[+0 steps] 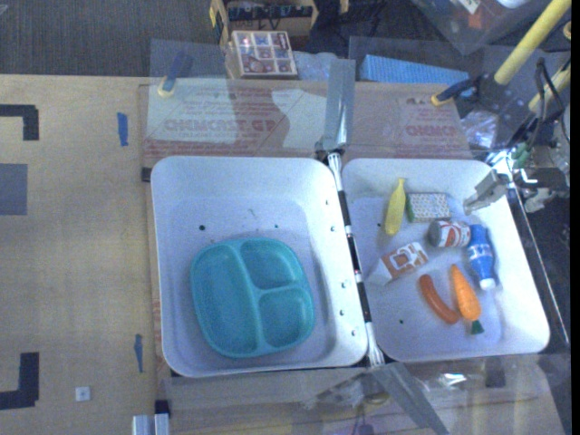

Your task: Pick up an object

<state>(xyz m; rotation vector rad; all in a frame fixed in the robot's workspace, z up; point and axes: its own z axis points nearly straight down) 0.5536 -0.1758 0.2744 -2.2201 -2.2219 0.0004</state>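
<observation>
The right bin (535, 329) holds several small objects. A yellow banana (395, 207) lies at the upper left, with a green box (428, 207) beside it. Below them are a grey can (448, 234) on its side, a blue bottle (480, 256), a small white and orange carton (404, 260), an orange carrot (466, 295) and a red-orange sausage (438, 299). My gripper (489, 190) hangs over the bin's upper right corner, up and to the right of the can, with nothing visibly in it.
The left bin (172, 198) holds a teal divided plate (253, 294). A metal divider (349, 261) runs between the bins. Cardboard sheets, a small box (262, 53) and cables lie behind the bins.
</observation>
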